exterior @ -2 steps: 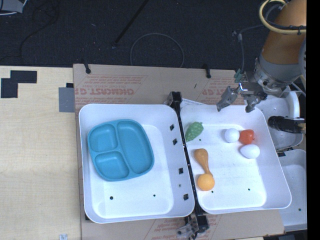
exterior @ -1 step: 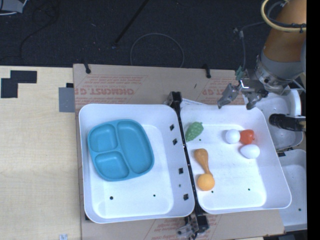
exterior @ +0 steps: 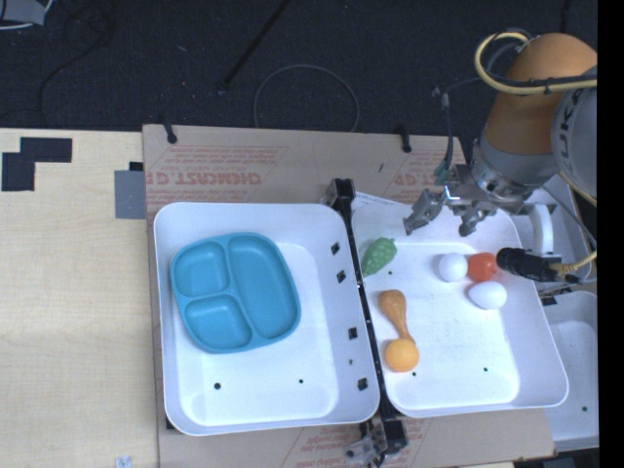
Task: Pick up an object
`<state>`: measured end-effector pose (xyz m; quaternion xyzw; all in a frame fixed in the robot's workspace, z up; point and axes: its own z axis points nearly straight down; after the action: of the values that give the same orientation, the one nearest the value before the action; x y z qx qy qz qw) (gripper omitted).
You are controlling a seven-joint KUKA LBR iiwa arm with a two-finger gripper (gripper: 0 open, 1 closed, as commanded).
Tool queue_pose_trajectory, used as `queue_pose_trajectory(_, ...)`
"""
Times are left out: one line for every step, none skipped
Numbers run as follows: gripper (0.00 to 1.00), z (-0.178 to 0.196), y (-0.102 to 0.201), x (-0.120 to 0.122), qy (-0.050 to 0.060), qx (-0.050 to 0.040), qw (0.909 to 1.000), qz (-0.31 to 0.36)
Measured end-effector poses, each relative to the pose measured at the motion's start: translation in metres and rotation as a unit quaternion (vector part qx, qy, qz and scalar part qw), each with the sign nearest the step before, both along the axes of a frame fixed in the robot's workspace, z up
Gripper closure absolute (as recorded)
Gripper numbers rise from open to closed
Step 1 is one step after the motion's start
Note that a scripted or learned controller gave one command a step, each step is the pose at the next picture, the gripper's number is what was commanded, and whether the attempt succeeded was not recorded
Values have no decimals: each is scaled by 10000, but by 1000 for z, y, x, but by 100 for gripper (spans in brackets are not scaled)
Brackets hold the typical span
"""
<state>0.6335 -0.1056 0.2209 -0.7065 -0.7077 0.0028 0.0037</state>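
Grey metal gripper [exterior: 447,213], fingers apart and apparently empty, above smooth white eggs [exterior: 452,267].

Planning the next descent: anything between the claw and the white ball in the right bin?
Nothing visible. The claw hangs open above the right bin's far edge; the white ball lies just nearer the camera, with bare floor between. The red ball sits at its right.

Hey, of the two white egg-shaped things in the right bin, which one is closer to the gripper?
The upper-left white egg, left of the red ball; the other egg lies lower, farther from the gripper.
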Motion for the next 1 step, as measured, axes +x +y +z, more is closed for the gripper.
queue_pose_trajectory(0,-58,2,-11,0,1,10000,-6)
